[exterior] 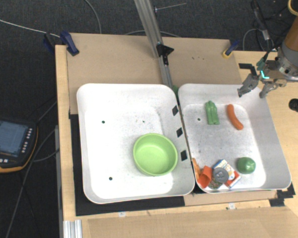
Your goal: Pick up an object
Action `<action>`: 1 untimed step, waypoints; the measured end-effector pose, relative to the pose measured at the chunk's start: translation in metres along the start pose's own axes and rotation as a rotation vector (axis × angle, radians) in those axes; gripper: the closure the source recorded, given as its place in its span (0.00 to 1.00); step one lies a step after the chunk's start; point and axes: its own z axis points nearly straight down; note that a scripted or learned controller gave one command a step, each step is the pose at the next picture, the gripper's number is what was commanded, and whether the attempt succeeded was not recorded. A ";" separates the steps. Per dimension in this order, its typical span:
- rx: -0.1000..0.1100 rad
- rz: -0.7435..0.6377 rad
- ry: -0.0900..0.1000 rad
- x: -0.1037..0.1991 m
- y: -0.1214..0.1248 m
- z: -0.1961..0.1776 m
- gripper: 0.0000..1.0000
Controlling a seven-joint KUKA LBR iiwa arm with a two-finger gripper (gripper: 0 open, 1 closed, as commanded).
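On the counter, the left white shallow bin (97, 133) holds a round lime-green plastic bowl (155, 154). The right white bin (273, 133) holds a green ridged vegetable piece (211, 112), an orange sausage-shaped toy (234, 117), a small clutter of packets (217, 175) and a green ball (246, 165). Above that bin's far right corner hangs the pincer (254, 89), fingers spread wide, holding nothing.

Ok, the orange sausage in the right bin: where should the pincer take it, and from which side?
Probably from above, at the midsection of the orange sausage. It lies flat on the right bin floor, slanting from upper left to lower right, so close across its narrow width. The green block lies apart to its left, leaving room. The pincer hovers open above the bin's far rim.
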 end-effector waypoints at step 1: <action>0.000 0.000 0.000 0.000 0.000 0.000 0.00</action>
